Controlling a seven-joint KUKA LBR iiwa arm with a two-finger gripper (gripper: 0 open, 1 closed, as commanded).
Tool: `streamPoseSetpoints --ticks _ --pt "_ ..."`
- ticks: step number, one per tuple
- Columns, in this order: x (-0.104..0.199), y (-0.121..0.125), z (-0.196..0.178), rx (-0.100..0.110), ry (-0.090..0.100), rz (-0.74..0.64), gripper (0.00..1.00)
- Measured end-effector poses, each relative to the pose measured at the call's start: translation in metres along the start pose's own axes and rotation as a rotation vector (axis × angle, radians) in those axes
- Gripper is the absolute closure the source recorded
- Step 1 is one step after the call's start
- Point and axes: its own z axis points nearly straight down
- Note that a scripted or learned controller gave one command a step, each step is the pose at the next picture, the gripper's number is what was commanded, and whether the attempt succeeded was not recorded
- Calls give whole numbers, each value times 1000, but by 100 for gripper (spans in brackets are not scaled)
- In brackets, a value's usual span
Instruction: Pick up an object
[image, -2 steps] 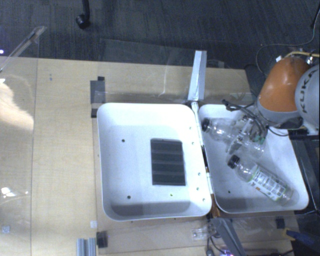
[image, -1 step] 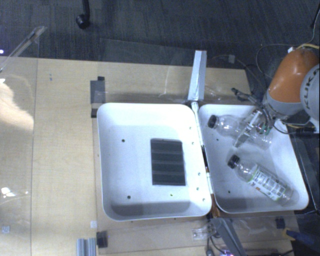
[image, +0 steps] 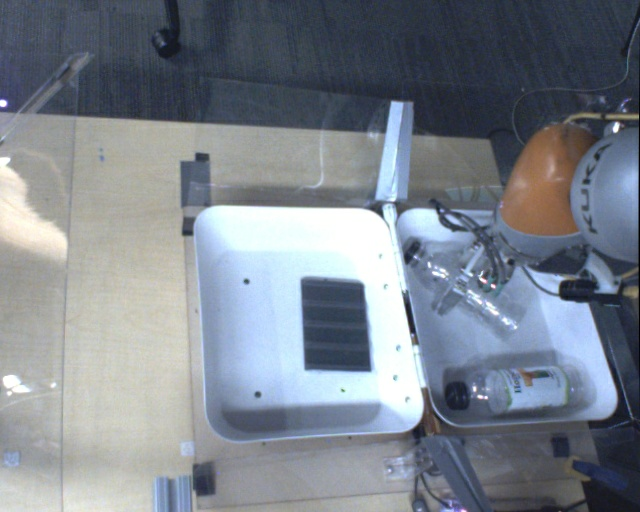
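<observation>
The bench (image: 110, 330) is the largest surface, a pale wood-grain top with a sheet of clear plastic standing along its left and far sides, catching glare. On it sit two shallow white bins of smooth moulded plastic with rounded corners. The left bin (image: 230, 300) is the bigger in view, roughly square, and in it lies a dark ribbed rectangular pad (image: 335, 323), matte grey-black with three or four ridged bands across it, resting flat near the bin's middle and slightly toward its right wall. The right bin (image: 590, 385) touches the left one along a shared edge. The arm (image: 560, 185) reaches over the right bin from the right, a rounded grey casing with a glossy orange dome-like band, thin cables trailing beside it. In the right bin, a clear plastic bottle (image: 510, 388) lies on its side near the front wall, cylindrical, with a dark cap pointing left and a white label printed in green and orange. Farther back in the same bin lies a transparent crinkled bottle (image: 470, 295), glassy and hard to outline against the white floor. The gripper (image: 478, 275) hangs right over this transparent item; whether its jaws are apart or closed, or grip anything, cannot be told here.
</observation>
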Motion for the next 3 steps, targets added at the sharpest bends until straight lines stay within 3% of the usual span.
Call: streamPoseSetpoints --ticks 1,2,3 --pt "-18 16 1 4 7 81 0" --pt "-28 28 2 28 14 45 0" --pt "-26 36 2 30 19 174 0"
